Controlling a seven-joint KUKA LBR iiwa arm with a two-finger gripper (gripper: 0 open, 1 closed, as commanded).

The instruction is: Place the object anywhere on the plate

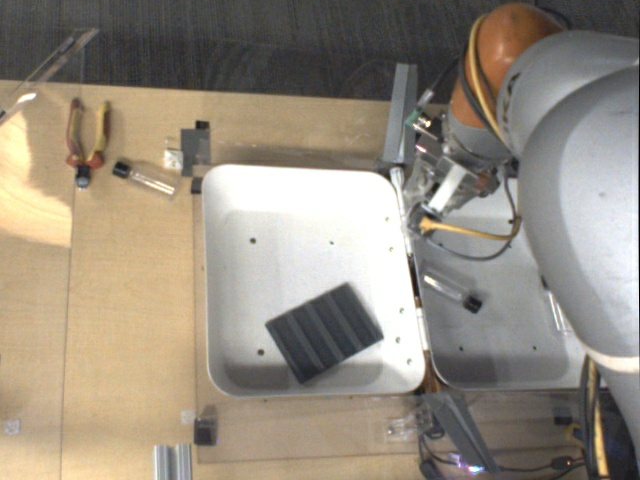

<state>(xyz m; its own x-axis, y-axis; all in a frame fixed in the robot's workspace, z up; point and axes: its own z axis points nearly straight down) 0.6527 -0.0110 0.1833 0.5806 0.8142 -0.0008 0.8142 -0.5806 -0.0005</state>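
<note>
A dark grey ribbed flat slab (pixel 323 331) lies tilted in the left bin (pixel 240 208), near its front right corner. A small clear tube with a black cap (pixel 451 293) lies on the floor of the right bin (pixel 500 348), close to its left wall. My gripper (pixel 425 196) hangs over the far left corner of the right bin, right beside the wall between the two bins. It is well behind the tube and apart from it. The big grey arm covers much of the right bin.
On the wooden bench to the left lie red-handled pliers (pixel 86 138) and another small clear tube (pixel 146 177). A grey post (pixel 401 113) stands at the back between the bins. Small clamps sit at the left bin's corners.
</note>
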